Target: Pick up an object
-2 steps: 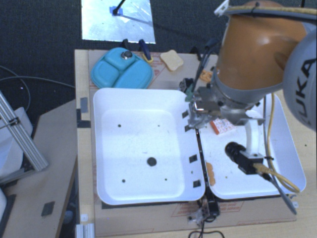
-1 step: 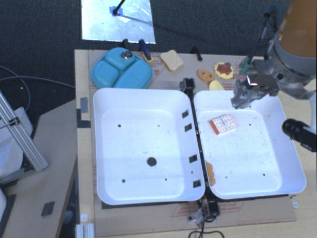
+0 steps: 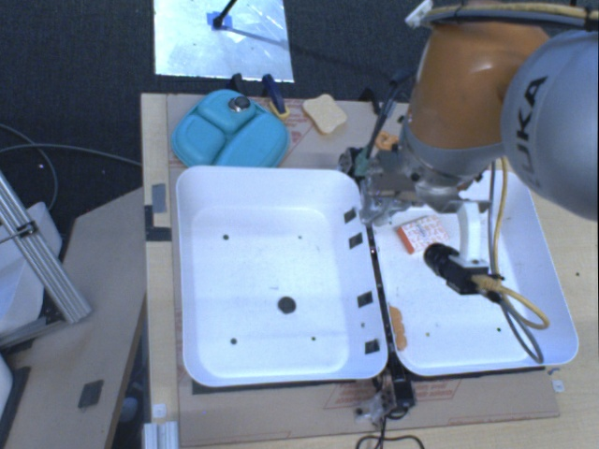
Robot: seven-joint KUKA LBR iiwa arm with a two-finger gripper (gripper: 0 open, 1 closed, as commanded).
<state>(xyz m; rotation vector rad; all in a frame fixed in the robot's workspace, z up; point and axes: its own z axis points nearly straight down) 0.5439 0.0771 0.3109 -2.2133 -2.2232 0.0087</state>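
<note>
Orange-banded arm (image 3: 468,82) hides the claw; grip unclear, above glossy white bin (image 3: 524,344).

Even overhead light falls on the bench (image 3: 243,410), washing the two white bins (image 3: 271,279) bright with a faint bluish cast and little surface detail. A reflective sheet (image 3: 220,24) beyond the bench's far edge throws back patchy glare. The arm (image 3: 505,82), close to the lens, reads soft, its orange band glossy. Shadows are soft under the arm; dark surrounds look grainy.
</note>
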